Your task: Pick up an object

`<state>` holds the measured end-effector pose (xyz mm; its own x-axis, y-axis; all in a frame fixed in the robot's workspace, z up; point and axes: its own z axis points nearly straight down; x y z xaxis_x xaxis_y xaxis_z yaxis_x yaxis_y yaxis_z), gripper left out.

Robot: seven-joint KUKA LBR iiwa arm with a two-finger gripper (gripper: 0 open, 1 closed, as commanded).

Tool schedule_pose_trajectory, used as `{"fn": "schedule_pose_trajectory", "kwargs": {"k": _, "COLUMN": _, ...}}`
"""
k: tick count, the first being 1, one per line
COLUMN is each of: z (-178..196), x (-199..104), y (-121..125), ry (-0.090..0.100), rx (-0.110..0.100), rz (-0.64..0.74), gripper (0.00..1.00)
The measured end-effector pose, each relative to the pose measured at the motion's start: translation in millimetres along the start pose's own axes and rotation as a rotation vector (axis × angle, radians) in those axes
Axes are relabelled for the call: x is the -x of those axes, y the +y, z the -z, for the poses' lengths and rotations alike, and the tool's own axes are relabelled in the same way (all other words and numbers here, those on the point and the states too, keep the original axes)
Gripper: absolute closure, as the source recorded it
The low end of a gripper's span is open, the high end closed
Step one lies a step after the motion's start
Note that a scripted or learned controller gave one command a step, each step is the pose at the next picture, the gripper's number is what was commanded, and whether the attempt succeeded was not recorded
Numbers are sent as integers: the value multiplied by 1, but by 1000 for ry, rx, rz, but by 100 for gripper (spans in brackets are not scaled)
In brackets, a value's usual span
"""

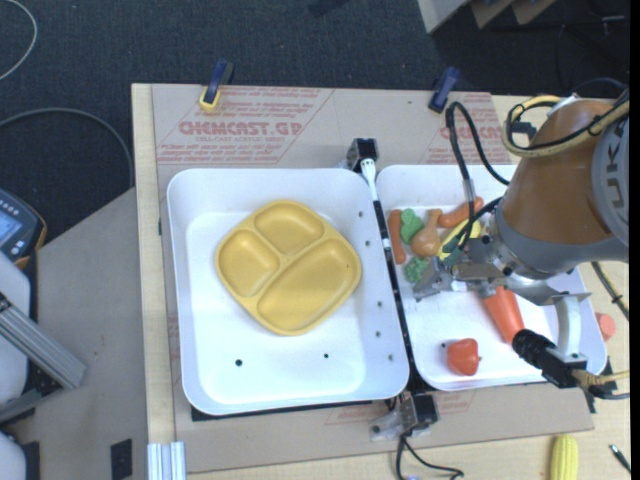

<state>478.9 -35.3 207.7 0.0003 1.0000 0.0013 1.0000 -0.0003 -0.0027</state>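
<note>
Toy food lies piled in the right bin point(560, 373): a heap of green, orange and tan pieces point(425, 236) at its upper left, an orange carrot point(505, 311) just below the wrist, and a red pepper-like piece point(462, 356) alone near the front wall. These look like light, hard, smooth plastic, likely to slip or roll from a loose pinch, so a hold across a narrow middle should serve best. The gripper point(440, 278) hangs low over the heap's lower edge; how wide it stands, or whether anything is in it, I cannot tell. The left bin point(200, 218) carries a yellow divided plate point(289, 265), well apart from the arm
</note>
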Motion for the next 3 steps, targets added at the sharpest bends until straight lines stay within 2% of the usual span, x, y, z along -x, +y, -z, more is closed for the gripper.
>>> {"fn": "schedule_pose_trajectory", "kwargs": {"k": 3, "z": 0, "x": 0, "y": 0, "ry": 0, "rx": 0, "rz": 0, "gripper": 0}}
